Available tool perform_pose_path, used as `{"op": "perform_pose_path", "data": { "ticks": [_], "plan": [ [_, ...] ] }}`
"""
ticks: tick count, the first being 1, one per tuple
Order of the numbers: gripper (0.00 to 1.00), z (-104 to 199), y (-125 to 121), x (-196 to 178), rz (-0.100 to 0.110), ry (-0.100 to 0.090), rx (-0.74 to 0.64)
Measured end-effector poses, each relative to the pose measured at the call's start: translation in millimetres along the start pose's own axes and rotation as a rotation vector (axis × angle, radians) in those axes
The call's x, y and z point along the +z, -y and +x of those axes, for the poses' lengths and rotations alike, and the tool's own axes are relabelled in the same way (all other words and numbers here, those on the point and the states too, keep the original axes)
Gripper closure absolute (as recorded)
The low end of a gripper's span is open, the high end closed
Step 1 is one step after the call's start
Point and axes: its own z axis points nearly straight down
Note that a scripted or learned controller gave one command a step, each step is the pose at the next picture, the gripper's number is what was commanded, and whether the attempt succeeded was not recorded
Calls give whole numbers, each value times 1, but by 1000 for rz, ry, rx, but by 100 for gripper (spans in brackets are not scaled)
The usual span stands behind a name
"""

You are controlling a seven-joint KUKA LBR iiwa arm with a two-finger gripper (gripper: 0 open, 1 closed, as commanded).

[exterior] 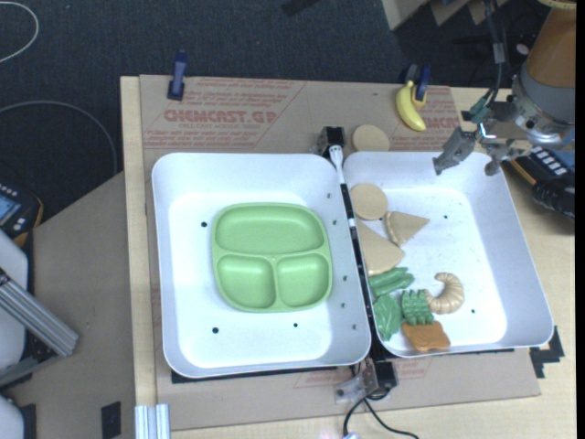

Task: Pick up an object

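Above right bin (pixel 512 245) far rim: gripper (pixel 468 151), fingers spread, nothing btwn. Approach step, no grasp yet. Nearest target, round cookie (pixel 368 200), sits at bin's left wall. Next: traverse left, descend, close.

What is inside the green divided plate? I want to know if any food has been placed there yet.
The green divided plate in the left bin shows bare green compartments, no food. The toy food lies in the right bin. The bin floor under the plate is covered.
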Motion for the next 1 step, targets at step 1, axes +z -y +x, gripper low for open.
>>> {"op": "perform_pose_path", "data": {
  "ticks": [1],
  "plan": [
    [100,0,-1,-11,-3,1,-1]
  ]
}}
